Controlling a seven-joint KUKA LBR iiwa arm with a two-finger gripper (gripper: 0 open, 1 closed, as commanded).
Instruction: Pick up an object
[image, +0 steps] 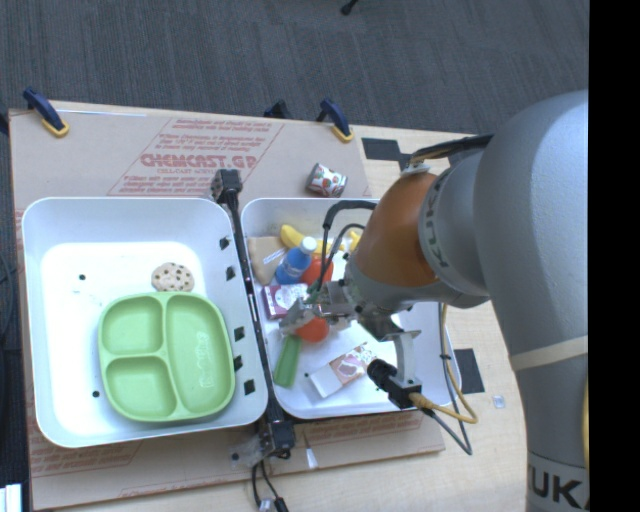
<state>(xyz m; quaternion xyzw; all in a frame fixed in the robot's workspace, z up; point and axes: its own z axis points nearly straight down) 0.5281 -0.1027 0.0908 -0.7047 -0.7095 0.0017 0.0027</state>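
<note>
Down in crowded right bin (420, 395), gripper (312, 318) near left wall, grip state unclear

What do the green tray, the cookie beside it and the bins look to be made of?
Green tray: likely molded plastic, with a smooth pale green surface, soft sheen and rounded compartment walls. Cookie: tan with dark specks and a matte look; whether it is real or a toy replica is not clear. Bins: likely thin white plastic, glossy, with rounded corners and a formed rim.

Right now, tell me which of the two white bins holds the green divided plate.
The left bin. The green divided plate lies in it beside a cookie; the right bin holds a jumble of small items under the gripper.
</note>
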